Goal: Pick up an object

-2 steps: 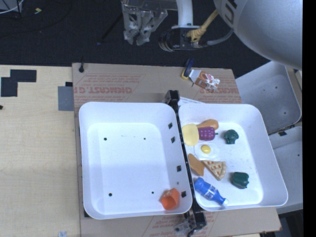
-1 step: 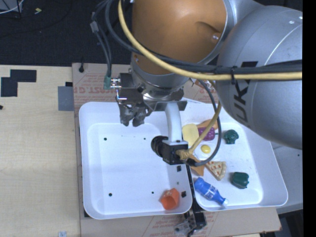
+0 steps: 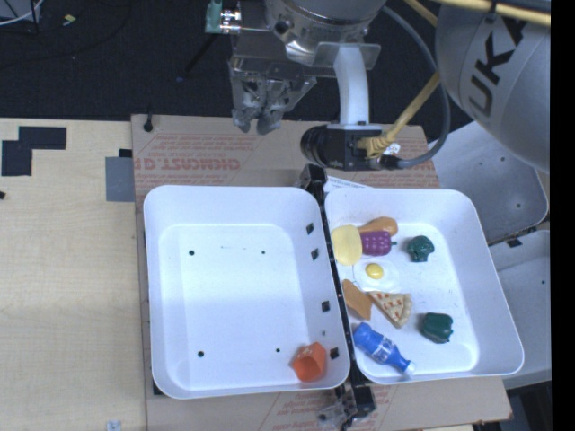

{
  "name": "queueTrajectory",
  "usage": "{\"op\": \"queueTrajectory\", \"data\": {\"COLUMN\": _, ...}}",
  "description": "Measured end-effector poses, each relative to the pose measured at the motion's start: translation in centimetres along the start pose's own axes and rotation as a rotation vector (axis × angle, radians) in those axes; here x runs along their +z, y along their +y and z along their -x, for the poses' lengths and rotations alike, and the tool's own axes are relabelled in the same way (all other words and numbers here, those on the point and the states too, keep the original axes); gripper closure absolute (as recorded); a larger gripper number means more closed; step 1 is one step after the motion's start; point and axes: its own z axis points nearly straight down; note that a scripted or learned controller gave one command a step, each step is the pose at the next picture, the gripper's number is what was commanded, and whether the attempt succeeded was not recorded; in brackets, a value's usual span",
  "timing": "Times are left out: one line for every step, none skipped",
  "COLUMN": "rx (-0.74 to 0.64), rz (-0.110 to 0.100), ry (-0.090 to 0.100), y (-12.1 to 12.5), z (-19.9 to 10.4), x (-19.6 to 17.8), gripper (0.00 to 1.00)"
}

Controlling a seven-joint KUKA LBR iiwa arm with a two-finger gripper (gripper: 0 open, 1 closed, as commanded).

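I'm looking at the pale wooden counter (image 3: 63, 277): a cardboard sheet (image 3: 216, 155) lies at centre frame, two white bins (image 3: 166, 206) resting on it.

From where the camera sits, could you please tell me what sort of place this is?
Probably a robotics lab bench for grasping trials: two white bins, toy food such as a fried egg and a blue bottle, and the arm's claw above.

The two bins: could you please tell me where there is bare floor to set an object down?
The left bin is bare except for the orange piece in its near right corner. The right bin is crowded along the divider; bare floor lies between the two green pieces and along its right wall.
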Motion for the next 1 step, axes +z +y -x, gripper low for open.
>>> {"op": "queueTrajectory", "data": {"rx": 0.002, "rz": -0.03, "ry": -0.012, "y": -3.87, "z": 4.92, "x": 26.05, "gripper": 1.0}}
